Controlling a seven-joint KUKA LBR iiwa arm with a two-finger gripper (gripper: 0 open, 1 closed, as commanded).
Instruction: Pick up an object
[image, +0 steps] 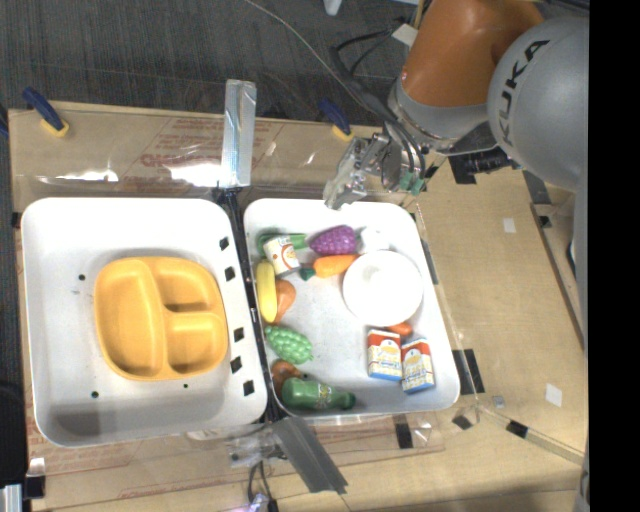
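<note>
Nothing yet chosen, by the look of it; candidates all in the right bin (430, 265), none between the end effector's (362, 178) fingers. Purple grape bunch (334, 240) nearest, lying at the bin's far side, beside an orange carrot-like piece (332, 266) and a small green-and-white can (283, 251); probably hollow plastic toy food, light, stiff, a little slick and bumpy, best pinched across the narrow middle of the bunch. Yellow banana (266, 290) along the left wall, awkward against the rim; white round lid or bowl (382, 284) broad and smooth, likely too wide for a pinch except at its edge. Two small cartons (400, 360) near the front right corner, touching each other, light and boxy, easy across flat sides. Green grape bunch (289, 344) and green bottle (316, 396) at the front left. Yellow divided tray (160, 315) alone in the left bin (50, 250).

Poised above the right bin's far rim, tilted down and leftward from the orange-banded wrist (455, 55); fingers seemingly parted somewhat, holding nothing, well clear of the objects.
</note>
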